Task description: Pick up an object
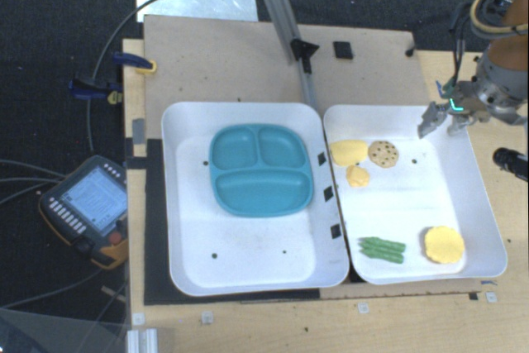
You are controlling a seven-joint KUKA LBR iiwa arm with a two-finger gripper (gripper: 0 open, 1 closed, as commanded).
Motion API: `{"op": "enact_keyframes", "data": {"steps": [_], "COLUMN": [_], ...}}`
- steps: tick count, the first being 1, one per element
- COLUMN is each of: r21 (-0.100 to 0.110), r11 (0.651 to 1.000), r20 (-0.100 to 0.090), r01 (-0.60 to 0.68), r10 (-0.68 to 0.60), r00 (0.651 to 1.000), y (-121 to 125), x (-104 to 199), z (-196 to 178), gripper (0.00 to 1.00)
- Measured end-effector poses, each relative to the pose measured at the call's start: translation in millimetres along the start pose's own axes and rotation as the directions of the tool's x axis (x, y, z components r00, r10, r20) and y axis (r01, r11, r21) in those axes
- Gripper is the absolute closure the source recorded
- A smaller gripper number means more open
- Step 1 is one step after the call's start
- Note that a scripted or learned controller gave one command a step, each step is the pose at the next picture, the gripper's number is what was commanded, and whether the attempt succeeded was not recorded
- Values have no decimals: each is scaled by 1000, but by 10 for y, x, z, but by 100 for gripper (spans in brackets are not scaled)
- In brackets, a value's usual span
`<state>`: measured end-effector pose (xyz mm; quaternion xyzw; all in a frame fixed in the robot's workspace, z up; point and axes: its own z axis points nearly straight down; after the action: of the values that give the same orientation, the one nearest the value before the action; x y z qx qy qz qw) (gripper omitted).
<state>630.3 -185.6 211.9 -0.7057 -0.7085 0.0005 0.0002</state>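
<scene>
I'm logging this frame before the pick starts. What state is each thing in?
Blue divided plate: upright in the left bin, compartments bare.
Cookie: flat in the right bin, near its far edge.
Two yellow pieces: loose beside the cookie.
Green beans: lying near the front edge.
Yellow disc: flat, front right corner.
Gripper: jaws apart, holding nothing, over the right bin's far right edge.

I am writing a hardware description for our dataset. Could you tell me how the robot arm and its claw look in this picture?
The arm is grey metal with an orange band above the wrist. Dark cables run along its upper part. The claw is grey, with two short metallic fingers, and a small turquoise light glows on its body just above them.
</scene>
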Motion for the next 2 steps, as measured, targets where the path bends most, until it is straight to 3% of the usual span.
{"op": "enact_keyframes", "data": {"steps": [1,2], "r21": [-3,0], "r11": [1000,1000], "r20": [1,0], "r01": [0,0], "r10": [0,0], "r00": [1000,1000], "y": [8,-22], "x": [0,55], "z": [-17,416], "gripper": [0,0]}}
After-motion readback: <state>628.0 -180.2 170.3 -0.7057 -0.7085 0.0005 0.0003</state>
